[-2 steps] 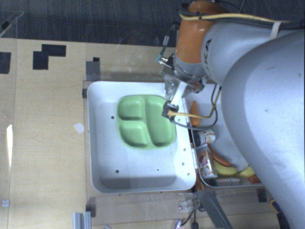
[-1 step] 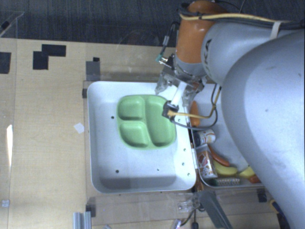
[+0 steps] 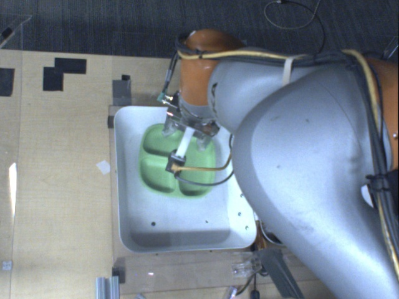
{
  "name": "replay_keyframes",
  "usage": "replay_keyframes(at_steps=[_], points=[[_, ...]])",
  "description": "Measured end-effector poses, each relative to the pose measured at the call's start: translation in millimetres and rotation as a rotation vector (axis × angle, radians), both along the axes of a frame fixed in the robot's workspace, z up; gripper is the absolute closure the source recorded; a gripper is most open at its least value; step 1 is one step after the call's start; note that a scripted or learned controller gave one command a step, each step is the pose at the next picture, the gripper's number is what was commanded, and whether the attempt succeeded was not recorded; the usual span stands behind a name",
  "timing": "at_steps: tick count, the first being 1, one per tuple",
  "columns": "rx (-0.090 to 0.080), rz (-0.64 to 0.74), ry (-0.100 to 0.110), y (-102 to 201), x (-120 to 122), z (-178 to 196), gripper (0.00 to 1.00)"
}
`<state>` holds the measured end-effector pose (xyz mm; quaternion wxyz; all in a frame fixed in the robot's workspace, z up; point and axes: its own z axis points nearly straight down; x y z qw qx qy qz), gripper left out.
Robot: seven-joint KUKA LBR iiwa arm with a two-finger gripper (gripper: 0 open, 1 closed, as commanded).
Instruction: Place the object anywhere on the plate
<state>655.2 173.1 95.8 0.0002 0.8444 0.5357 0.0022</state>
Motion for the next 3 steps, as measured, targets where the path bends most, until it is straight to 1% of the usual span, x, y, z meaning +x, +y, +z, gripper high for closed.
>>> replay_keyframes(at_steps=[1, 2, 3], points=[[0.003, 0.005, -0.006, 2.1, 1.7, 12.0, 1.00], [-0.001, -0.028, 0.000, -63.1, 14.3, 90.2, 1.00], [0.003, 0.185, -0.013, -18.2, -87.8, -1.0, 1.00]])
